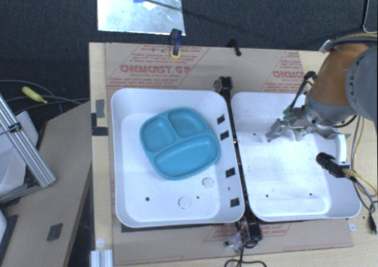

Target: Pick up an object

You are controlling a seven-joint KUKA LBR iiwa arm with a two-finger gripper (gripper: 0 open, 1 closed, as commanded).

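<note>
The blue, shallow, three-compartment plastic plate (pixel 179 142) looks light, stiff and slippery; its thin rim seems the best hold. The gripper (pixel 273 136) hovers above the right white bin (pixel 339 204) with fingers spread, pinching nothing.

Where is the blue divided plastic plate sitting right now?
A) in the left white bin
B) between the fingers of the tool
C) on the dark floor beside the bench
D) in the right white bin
A: the blue divided plastic plate lies flat inside the left white bin, while the tool hangs over the right white bin, apart from the plate.
</note>
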